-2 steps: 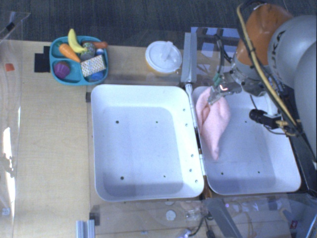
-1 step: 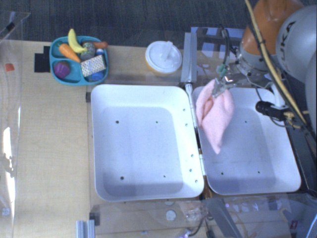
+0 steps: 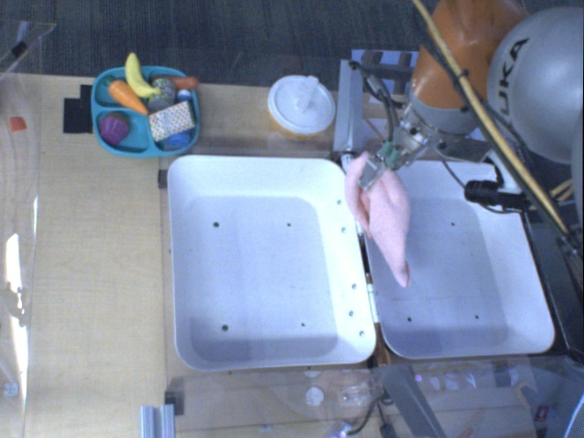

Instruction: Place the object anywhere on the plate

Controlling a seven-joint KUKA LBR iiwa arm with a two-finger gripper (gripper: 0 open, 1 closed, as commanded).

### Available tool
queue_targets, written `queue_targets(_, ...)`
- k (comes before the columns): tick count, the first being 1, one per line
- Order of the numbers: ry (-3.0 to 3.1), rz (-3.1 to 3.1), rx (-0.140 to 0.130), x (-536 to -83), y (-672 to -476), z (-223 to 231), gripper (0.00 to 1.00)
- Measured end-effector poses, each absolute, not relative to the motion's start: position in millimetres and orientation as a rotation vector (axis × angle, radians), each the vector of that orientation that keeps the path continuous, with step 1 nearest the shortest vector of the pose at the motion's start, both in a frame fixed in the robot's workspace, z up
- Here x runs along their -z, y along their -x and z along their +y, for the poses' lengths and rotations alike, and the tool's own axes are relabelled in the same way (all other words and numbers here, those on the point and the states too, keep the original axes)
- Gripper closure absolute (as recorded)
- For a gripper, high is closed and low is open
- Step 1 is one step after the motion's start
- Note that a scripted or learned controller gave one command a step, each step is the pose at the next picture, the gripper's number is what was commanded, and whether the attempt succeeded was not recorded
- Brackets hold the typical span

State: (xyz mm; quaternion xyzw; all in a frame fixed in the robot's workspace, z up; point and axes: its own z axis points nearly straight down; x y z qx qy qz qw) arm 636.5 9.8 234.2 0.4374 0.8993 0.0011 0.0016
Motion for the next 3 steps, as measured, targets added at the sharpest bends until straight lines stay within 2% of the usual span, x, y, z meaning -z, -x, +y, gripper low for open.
queue_targets(1,-0.779,3.039,-0.005,-243,-626.9,61,1.00)
queue_targets(2,-0.159,3.132,-0.005,-233,-621.1,103,1.00)
queue_targets(3,0.002,3.136,-0.005,-239,-607.6,155,1.00)
